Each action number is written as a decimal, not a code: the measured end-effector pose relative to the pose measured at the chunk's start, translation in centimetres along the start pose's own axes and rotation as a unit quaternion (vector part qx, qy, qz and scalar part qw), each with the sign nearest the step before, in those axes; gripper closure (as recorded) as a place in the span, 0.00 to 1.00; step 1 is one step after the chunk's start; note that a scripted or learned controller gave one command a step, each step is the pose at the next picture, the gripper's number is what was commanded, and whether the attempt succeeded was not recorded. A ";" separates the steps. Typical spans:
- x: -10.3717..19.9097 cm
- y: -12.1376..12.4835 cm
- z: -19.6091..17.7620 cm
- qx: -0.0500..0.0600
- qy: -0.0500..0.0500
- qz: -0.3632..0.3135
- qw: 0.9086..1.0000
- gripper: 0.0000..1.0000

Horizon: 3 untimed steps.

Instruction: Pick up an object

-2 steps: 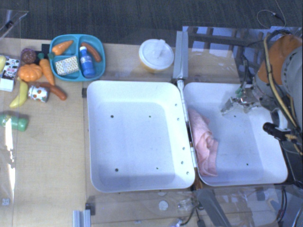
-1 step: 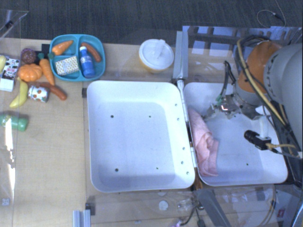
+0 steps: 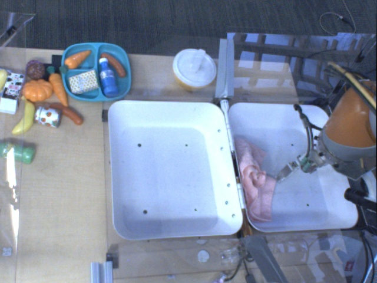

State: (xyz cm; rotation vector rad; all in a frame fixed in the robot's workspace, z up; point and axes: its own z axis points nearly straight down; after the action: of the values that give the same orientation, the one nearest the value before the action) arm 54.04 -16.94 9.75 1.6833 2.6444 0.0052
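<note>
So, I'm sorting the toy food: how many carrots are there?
3: one carrot in the blue tray, one beside the pumpkin, one by the can.

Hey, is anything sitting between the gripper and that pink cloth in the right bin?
Nothing visible. The gripper sits low in the right bin, right at the right edge of the pink cloth, with just bare white bin floor around them.

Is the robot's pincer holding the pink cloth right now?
I cannot tell. The pincer is right at the pink cloth edge in the right bin, too small to see a grip.
</note>
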 end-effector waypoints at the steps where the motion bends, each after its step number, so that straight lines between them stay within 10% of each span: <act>1: 2.8 -0.5 0.7 -0.004 -0.004 0.002 1.000 0.00; 2: 1.9 8.2 -0.4 0.000 0.000 -0.017 1.000 0.00; 3: 6.4 3.9 0.7 -0.004 -0.003 -0.059 0.998 0.00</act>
State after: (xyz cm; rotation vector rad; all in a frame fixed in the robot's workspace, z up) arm 54.88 -9.49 9.07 1.5189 2.7310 0.0084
